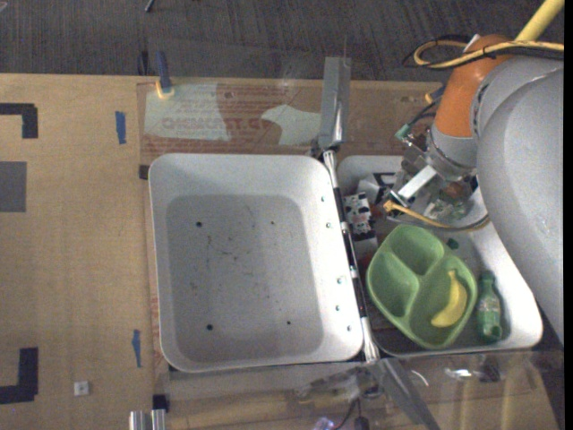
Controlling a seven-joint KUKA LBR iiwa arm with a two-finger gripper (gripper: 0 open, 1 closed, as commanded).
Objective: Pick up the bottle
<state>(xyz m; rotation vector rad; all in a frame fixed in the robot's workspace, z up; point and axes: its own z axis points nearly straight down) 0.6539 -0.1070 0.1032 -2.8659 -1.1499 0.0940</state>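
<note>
Two bins sit side by side on the counter point(72, 267). In the right bin point(524, 330), a bottle point(488, 307) lies just right of a divided tray point(403, 280) holding a banana point(452, 300).

I count two white bins point(333, 267), one green bottle point(488, 307), one green plate point(403, 285) (with compartments), one banana point(452, 300).

One overhead camera looks down, seemingly slanted, on both bins point(161, 240).

green bottle point(488, 307) lies in the right bin point(528, 330) beside a green tray point(407, 280) holding a banana point(452, 301).
</note>
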